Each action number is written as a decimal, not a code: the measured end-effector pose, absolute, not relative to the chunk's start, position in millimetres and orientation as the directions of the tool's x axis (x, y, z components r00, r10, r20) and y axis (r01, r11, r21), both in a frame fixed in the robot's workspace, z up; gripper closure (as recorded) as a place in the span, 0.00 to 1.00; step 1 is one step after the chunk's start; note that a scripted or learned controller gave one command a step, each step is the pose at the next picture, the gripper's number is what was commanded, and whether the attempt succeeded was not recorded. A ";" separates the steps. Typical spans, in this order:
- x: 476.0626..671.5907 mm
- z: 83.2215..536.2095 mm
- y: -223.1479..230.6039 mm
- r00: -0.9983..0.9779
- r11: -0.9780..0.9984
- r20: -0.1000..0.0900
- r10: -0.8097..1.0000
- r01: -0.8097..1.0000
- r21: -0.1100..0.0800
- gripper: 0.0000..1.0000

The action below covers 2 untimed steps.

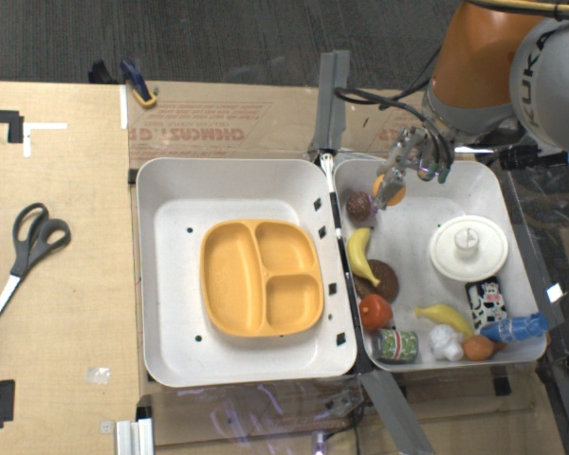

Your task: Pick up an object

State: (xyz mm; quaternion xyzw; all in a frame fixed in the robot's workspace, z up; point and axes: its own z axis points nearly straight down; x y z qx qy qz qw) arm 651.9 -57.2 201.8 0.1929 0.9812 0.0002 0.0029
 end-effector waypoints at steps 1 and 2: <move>636.4 250.5 0.3 -0.886 0.886 -0.004 0.464 0.464 0.001 1.00; 573.5 273.7 29.4 -0.794 0.794 -0.001 0.608 0.608 -0.001 1.00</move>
